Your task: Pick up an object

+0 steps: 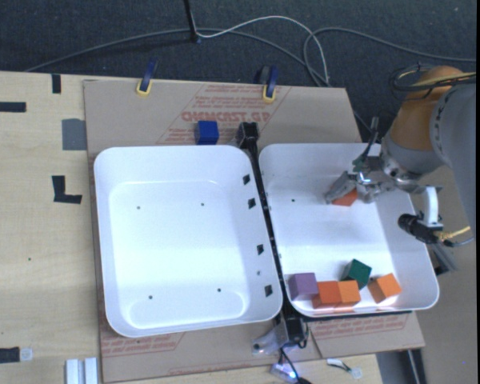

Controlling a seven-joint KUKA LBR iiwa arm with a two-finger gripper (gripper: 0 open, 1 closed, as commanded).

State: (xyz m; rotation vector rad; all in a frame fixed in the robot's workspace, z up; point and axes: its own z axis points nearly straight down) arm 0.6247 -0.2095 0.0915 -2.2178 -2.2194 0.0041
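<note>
I see the arm [432,126] reaching in from the right with my tool [348,190] low over the far part of the right bin [320,230], and its fingers are clamped on a small orange-red block [346,200] that shows between their tips. Along the near wall of that same bin lie a purple block [304,285], two orange blocks [338,294] touching each other, a green block [357,272] just behind them and another orange block [385,287] to their right. A blue block [207,131] sits on the desk [32,214] beyond the left bin [176,238].
</note>
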